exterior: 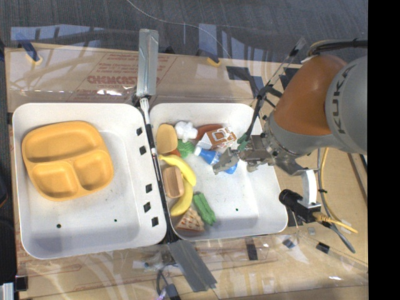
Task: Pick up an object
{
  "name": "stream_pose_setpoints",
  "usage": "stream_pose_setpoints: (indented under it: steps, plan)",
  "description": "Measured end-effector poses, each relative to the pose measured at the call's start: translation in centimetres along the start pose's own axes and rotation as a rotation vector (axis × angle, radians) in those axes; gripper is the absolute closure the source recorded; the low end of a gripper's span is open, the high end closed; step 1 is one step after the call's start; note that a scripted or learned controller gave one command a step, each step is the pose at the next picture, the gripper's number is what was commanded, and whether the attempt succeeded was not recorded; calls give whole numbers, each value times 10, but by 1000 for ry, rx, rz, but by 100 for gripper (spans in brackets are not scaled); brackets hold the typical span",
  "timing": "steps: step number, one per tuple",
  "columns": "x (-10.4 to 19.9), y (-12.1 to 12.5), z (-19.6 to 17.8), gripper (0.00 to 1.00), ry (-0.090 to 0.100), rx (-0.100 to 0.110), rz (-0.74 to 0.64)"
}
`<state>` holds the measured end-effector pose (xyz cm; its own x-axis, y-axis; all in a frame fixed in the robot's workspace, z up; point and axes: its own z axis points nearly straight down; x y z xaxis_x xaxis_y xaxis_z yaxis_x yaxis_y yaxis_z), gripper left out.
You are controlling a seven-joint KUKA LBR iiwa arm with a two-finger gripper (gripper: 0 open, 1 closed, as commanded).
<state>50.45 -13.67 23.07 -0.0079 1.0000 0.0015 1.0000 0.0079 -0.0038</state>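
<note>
We see the claw (226, 161) low in the right bin (265, 208), over a blue object (209, 154) beside a brown-and-white packet (220, 136); whether its fingers are spread or closed we cannot tell. Left of it lie a banana (184, 180), a green piece (204, 208), a triangular wedge (191, 221) and a white lump (184, 129). The left bin (81, 230) holds a yellow divided tray (65, 158). Both bins sit on the surface (81, 67).

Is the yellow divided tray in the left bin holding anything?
Empty. The yellow divided tray lies flat in the left bin, and all three compartments show bare yellow.
</note>
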Motion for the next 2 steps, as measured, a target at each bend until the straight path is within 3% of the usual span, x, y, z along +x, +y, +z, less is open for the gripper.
stream_pose_setpoints:
  steps: [1, 2]
  plan:
    - [-31, 32, 138, 0, -1, -5, -162]
    - [-5, 74, 139, 0, -1, 0, -86]
